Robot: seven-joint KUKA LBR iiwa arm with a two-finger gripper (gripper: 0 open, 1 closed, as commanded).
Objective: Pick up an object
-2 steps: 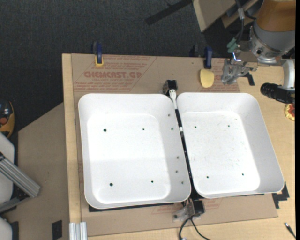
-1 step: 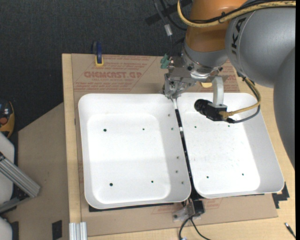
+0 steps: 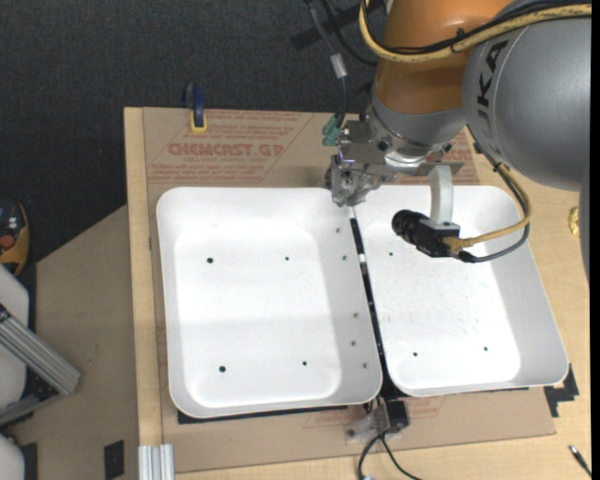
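Cardboard-covered counter (image 3: pixel 234 150) bearing two shallow, glossy white bins, left (image 3: pixel 253 300) and right (image 3: pixel 469 309), with rounded corners; metallic tool (image 3: pixel 349 187) above their far junction, grip state indiscernible.

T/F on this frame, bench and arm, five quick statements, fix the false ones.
1. Two white bins sit side by side on the bench. True: the left bin and the right bin meet along their inner edges.
2. The gripper hangs over the near left corner of the left bin. False: it is at the far edge, about where the two bins meet.
3. The arm has an orange band above the wrist. True.
4. A blue and yellow clamp sits at the far left corner of the board. True.
5. A red ball lies in the right bin. False: none is there; a small black part on the arm hangs over it.
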